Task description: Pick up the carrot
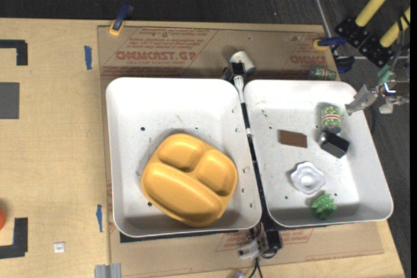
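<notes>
- Camera view. Tabletop (52, 159) carries two white bins side by side, touching along the middle.
- Left bin (130, 101): one big yellow lump (189, 178), lobed and glossy, lying toward the near side.
- Right bin (267, 101): five small things, all toward its right half.
- Can (330, 116) with a green label, near the far right rim.
- Black block (334, 144) just in front of the can, touching it or nearly so.
- Brown slab (292, 138) lying flat, left of the block, apart from it.
- White crumpled piece (306, 178) near the middle front.
- Green leafy bit (322, 204) just in front of the white piece, by the near wall.
- Carrot: I cannot pick it out among these things; too small to tell.
- My tool (368, 97) sits at the right bin's far right rim, just beside the can, at the edge of view.
- Tool state: cannot tell, released or clenched. Nothing seen held in it.
</notes>
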Action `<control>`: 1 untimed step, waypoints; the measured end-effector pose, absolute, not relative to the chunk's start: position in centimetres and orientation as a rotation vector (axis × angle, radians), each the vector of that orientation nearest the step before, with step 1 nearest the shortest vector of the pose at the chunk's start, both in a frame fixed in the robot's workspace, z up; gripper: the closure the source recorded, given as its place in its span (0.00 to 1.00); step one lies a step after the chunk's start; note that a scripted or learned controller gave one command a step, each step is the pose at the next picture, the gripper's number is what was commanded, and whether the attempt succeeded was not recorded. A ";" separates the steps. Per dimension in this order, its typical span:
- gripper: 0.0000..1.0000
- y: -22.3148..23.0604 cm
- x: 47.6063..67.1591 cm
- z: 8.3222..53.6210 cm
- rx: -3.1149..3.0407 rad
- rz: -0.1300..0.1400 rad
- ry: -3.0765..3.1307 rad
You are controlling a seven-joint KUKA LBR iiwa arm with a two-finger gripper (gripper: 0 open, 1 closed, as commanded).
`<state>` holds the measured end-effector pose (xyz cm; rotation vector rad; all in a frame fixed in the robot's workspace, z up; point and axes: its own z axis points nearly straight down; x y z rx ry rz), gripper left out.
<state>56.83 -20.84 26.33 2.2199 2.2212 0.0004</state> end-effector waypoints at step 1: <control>0.00 -12.6 54.4 17.1 2.414 -0.001 2.015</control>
